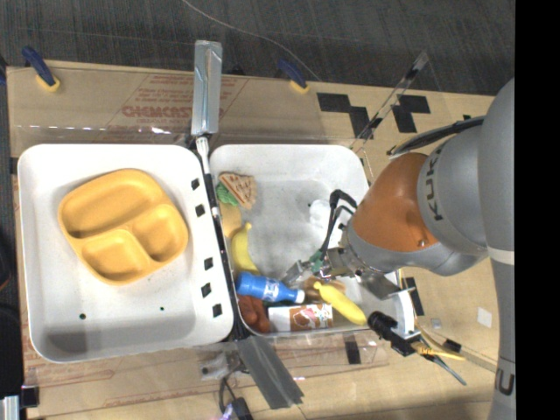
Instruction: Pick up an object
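Approach stage: gripper (313, 268) low in the right bin (289, 160), nothing seen held

The arm (411, 213) reaches in from 3 o'clock, its tool hanging over the cluster at the bin's 6 o'clock side: blue bottle (267, 288), yellow banana (343, 303) and brown-labelled bottle (302, 317), a second banana (240, 248) at 9 o'clock. Whether the jaws are open or closed cannot be told. Judged next: settle on one item, likely the blue bottle or banana just beside the tool, then close. The yellow tray (122, 224) sits in the left bin (39, 261)

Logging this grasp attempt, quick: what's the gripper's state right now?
Gripper: low in the right bin, just above the blue bottle; open or closed cannot be told.
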You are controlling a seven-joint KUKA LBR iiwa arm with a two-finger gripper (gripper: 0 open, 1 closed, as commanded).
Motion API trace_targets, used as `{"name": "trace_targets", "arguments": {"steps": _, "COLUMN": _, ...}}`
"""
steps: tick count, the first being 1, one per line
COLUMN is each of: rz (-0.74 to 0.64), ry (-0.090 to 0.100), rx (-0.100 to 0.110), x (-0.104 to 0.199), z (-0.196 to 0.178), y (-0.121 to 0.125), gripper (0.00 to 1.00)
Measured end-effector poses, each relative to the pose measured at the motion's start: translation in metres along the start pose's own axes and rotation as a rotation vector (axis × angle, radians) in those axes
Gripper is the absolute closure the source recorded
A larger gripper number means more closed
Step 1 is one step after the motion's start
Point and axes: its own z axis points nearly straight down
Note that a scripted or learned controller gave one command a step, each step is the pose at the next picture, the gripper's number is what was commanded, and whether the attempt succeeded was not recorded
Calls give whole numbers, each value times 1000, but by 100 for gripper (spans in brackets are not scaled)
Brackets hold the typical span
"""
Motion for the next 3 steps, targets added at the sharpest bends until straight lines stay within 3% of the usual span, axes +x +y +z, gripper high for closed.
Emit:
{"name": "trace_targets", "arguments": {"steps": 1, "rz": -5, "ry": -1, "rx": 1, "x": -1, "z": -8, "y": 1, "gripper": 100}}
{"name": "trace_targets", "arguments": {"steps": 2, "rz": 54, "ry": 3, "rx": 4, "x": 65, "z": 2, "y": 50, "gripper": 100}}
{"name": "trace_targets", "arguments": {"steps": 3, "rz": 64, "ry": -6, "rx": 1, "x": 57, "z": 0, "y": 49, "gripper": 0}}
